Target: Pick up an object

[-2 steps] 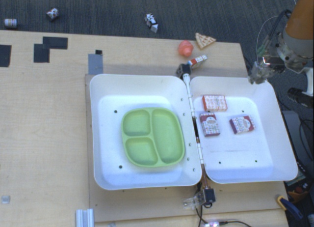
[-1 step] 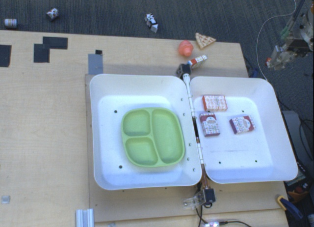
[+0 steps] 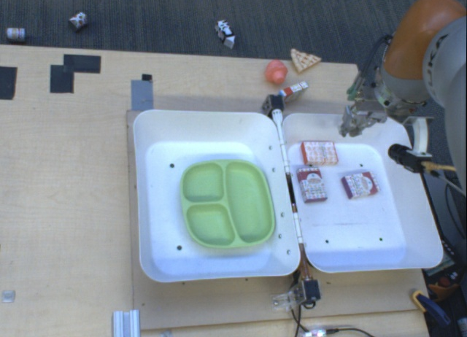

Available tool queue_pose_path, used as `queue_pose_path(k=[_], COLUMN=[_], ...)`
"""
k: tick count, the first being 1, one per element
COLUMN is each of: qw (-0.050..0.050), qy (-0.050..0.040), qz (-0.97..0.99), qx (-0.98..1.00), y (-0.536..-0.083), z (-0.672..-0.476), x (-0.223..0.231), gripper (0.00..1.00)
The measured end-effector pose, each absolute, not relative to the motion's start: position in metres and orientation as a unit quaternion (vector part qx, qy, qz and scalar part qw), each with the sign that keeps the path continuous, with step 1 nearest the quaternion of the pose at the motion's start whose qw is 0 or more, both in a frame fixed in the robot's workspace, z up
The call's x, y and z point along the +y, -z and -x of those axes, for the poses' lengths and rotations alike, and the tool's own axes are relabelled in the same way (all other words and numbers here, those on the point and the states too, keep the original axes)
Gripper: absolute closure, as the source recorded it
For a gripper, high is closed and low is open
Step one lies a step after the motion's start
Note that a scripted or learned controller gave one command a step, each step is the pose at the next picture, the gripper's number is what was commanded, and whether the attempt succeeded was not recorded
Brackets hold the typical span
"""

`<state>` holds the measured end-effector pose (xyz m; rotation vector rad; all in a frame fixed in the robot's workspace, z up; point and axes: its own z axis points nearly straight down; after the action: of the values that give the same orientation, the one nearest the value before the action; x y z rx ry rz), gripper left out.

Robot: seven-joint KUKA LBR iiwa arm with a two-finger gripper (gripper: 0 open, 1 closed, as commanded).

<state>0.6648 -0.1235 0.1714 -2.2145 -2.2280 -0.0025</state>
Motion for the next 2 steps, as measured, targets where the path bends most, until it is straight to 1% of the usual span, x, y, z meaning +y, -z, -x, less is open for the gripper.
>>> queue_pose_path(k=[1, 2], qw=[-0.003, -0.001], qy=[0.0013, 0.0016], qz=[0.706, 0.705], qx=[-0.708, -0.709], y=[-0.236, -0.207], z=[-0.644, -0.662], x=[-0.207, -0.118], gripper=[1.0, 1.0])
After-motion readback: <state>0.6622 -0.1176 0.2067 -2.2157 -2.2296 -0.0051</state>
